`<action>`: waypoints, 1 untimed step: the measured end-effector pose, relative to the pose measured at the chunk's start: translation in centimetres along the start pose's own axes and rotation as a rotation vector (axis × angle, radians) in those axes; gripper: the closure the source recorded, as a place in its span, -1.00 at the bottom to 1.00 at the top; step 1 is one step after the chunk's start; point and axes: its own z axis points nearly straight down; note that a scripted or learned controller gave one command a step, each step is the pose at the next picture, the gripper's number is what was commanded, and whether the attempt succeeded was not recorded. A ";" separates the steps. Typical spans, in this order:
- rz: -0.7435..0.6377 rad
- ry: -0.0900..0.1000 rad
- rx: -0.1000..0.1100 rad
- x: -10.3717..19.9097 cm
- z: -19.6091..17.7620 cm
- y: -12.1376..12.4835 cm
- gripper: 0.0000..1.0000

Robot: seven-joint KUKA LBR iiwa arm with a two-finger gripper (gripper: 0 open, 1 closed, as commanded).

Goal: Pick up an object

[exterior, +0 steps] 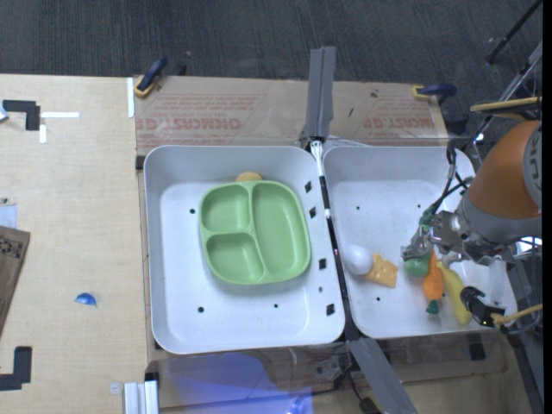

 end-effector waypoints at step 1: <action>0.002 -0.001 0.003 0.0 -0.8 0.0 1.00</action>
